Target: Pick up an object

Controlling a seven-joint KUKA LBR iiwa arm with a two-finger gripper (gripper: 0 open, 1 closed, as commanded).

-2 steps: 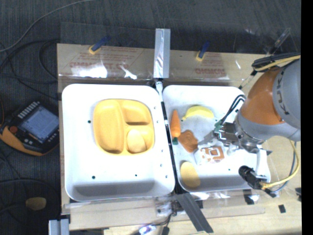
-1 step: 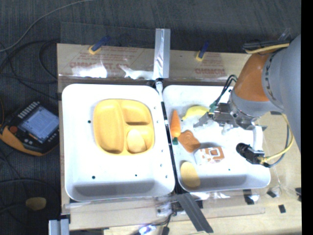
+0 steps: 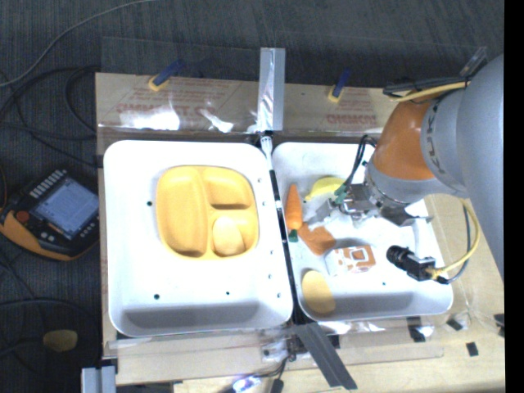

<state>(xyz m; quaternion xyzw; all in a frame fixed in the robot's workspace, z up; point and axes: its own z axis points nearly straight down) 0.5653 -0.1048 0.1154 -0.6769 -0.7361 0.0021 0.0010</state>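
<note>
Several items crowd the jaws [image 3: 332, 209], aperture unreadable: carrot [image 3: 292, 207] just left, orange wedge [image 3: 316, 237] below; risk of mis-grasp.

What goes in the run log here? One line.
arm: over right bin | gripper: near carrot | grasp: unconfirmed | left bin: yellow tray

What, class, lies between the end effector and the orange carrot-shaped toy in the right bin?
Nothing visible. The end effector hangs close beside the carrot-shaped toy, with bare white floor of the right bin between them.
</note>
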